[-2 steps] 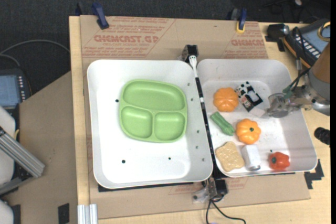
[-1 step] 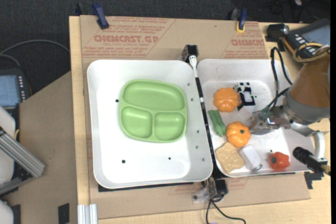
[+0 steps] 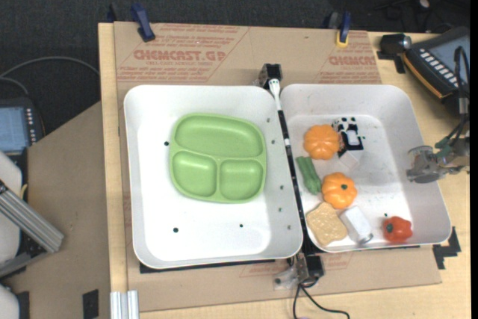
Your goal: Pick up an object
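The right bin [image 3: 388, 104] holds several small objects. Two orange pumpkins lie in it, one [image 3: 322, 142] near its left wall and one [image 3: 339, 190] lower down. A green pod [image 3: 308, 174] lies between them. A tan cracker [image 3: 325, 224], a white cylinder [image 3: 357, 225] and a red pepper [image 3: 398, 228] sit along the front wall. A black-and-white toy [image 3: 349, 134] rests beside the upper pumpkin. My gripper [image 3: 424, 164] is small and grey at the bin's right rim, apart from all the objects, with nothing seen in it.
The left bin [image 3: 149, 220] bears a green divided plate [image 3: 218, 158]. A black rail [image 3: 285, 153] runs between the bins. Clamps [image 3: 142, 21] hold the cardboard base at the back. A handheld controller [image 3: 437, 67] lies at the far right.
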`<action>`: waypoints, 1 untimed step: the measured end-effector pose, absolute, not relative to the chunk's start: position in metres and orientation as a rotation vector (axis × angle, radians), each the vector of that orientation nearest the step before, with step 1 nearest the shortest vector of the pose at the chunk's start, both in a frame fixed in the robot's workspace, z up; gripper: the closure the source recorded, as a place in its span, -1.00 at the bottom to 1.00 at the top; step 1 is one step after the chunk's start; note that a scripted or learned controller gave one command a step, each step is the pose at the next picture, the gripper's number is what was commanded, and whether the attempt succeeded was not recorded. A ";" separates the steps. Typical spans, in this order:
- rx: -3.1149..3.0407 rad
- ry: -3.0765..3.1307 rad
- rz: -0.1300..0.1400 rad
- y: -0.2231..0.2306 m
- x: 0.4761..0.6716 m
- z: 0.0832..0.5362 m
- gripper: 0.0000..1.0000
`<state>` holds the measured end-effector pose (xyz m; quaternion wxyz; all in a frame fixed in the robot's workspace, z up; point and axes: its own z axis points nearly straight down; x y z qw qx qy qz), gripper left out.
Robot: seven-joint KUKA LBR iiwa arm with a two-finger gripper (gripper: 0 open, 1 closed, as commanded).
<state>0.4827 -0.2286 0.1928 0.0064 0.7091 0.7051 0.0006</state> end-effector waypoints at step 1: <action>2.204 2.209 0.012 -0.225 0.490 0.461 1.00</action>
